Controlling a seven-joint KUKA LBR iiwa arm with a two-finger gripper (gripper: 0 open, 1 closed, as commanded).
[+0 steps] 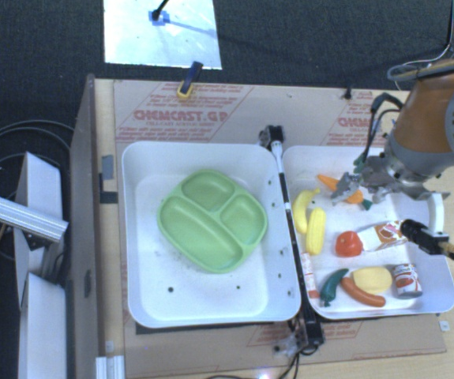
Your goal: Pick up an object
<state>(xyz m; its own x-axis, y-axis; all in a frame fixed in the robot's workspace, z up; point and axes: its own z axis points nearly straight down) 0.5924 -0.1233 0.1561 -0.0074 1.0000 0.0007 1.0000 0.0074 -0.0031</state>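
The right bin (440, 290) holds several toy foods. An orange carrot (328, 182) lies near its far left, and my gripper (354, 189) hangs right over the carrot's right end, hiding part of it. A bit of orange shows just below the gripper. Nothing is seen to be lifted. Nearer the front lie a yellow banana (301, 209), a yellow corn cob (316, 230), a red tomato (348, 244) and a white and orange packet (384, 234).
A small can (405, 279), a yellow potato-like piece (371, 278), a red sausage (362, 294) and a dark green pepper (333, 284) crowd the right bin's front. The left bin (151, 290) holds a green divided plate (212, 219).
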